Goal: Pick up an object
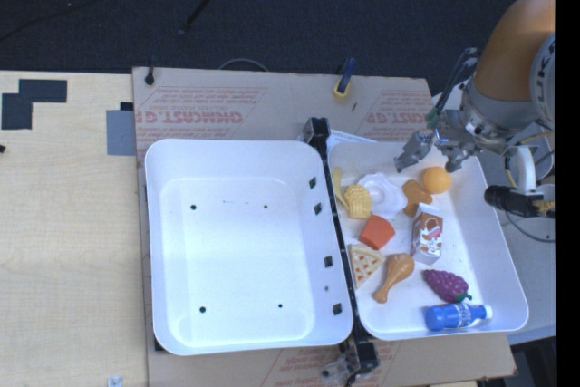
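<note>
Grey metal, our claw point(433, 153) hangs spread and released over the far end of the right bin point(504, 256), with nothing between its fingers. Just beside it we see an orange ball point(436, 179), touching a tan mushroom-shaped toy point(415, 194). Toward the bin's left wall lie a yellow corn piece point(358, 200) and a red-orange block point(377, 232), with a pizza slice point(364, 266) nearer the front. A small carton point(427, 235) sits mid-bin, a drumstick point(393, 275) beside it. Purple grapes point(445, 285) and a blue bottle point(457, 315) rest at the near right corner. The left bin point(172, 168) adjoins on the tabletop point(63, 222).
</note>
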`<state>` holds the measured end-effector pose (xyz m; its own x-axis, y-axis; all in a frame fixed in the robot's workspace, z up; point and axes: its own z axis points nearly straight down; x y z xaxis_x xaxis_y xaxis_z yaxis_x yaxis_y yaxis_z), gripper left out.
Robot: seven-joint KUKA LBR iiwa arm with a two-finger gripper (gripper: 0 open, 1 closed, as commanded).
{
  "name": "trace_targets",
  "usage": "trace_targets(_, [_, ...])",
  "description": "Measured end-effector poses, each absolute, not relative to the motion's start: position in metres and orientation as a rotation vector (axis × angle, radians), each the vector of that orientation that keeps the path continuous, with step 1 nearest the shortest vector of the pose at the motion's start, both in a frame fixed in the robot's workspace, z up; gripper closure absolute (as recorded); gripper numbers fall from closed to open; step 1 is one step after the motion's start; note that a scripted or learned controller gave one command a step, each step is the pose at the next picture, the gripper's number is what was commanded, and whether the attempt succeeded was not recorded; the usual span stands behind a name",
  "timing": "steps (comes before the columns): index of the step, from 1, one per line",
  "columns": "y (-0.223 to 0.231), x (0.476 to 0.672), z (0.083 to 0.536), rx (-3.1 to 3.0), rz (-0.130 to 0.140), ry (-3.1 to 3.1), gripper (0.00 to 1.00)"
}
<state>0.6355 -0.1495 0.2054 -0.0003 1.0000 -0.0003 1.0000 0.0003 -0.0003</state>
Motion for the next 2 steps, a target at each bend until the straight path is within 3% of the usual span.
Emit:
trace_targets(1, [-0.112,0.646,0.102,-2.226,-0.007,-2.225,0.0])
trace_targets(2, [-0.085,0.594,0.093,-2.236,-0.01,-2.224,0.0])
